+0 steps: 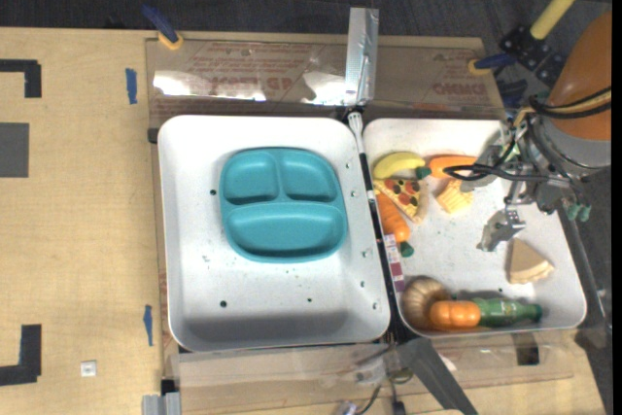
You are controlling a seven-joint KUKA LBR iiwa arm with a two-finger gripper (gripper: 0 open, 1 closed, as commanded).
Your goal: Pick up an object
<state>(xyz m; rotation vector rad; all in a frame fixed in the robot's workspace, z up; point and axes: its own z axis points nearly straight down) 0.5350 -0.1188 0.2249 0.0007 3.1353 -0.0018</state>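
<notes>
Across the bench, left to right:
Left bin point(185, 306): holds a teal divided plate point(283, 202); rigid, smooth, wide; judged awkward for a two-finger grasp.
Right bin point(457, 267): holds the toy food pieces.
Banana point(398, 164) and carrot point(393, 217): against the left wall; judged light, hard plastic, slippery.
Green bottle point(505, 310): along the front wall; round, likely to roll.
Tan wedge point(528, 262): just beside the gripper; judged light, stiff; take across its flat faces.
Gripper point(499, 236): low over the bin floor, nothing between the fingers; opening cannot be told.
</notes>
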